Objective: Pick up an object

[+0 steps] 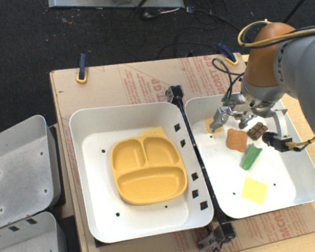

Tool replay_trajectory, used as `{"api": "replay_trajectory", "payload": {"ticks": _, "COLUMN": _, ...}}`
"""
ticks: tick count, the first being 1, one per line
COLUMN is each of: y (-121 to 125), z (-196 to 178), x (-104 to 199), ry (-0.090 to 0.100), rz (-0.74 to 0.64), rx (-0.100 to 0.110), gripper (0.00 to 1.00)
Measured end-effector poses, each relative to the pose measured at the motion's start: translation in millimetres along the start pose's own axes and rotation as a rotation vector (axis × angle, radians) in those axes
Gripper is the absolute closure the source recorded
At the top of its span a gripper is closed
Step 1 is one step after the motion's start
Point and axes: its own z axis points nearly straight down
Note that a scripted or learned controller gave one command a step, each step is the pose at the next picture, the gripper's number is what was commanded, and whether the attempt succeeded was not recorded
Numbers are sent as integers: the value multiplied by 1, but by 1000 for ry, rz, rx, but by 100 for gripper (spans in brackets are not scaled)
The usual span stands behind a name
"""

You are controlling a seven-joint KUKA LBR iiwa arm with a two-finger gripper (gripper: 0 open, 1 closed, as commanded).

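The bench (pixel 112 79) carries two shallow white bins side by side. The left bin (pixel 87 159) holds a yellow tray (pixel 149 170) with three compartments, lying flat near the bin's centre. A pale yellow piece (pixel 154 132) shows at the tray's far edge, partly under or behind it.

The right bin (pixel 301 185) holds the loose objects. An orange block (pixel 236 139) lies near the bin's middle. A brown block (pixel 256 131) sits just beside it on the right. A green block (pixel 251 157) lies just below the orange block, tilted on a diagonal. A yellow square (pixel 254 190) lies flat toward the near edge, apart from the others. A small yellow piece (pixel 210 125) lies near the bin's far-left corner.

The arm (pixel 296 71) enters from the right, with its orange band above the wrist. The gripper (pixel 218 121) sits low over the far-left part of the right bin, touching or just beside the small yellow piece. The view does not resolve how the gripper is set, and no object is visibly lifted. A black cable end (pixel 276 141) hangs from the wrist over the bin, right of the brown block.

Two clamps (pixel 81 69) fix the board at its far edge. A black divider strip (pixel 191 147) runs between the bins.
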Motion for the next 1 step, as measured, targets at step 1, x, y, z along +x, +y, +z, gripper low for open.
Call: {"api": "replay_trajectory", "payload": {"ticks": 1, "y": 0, "z": 5, "x": 0, "ry": -1, "rz": 0, "rx": -4, "gripper": 0}}
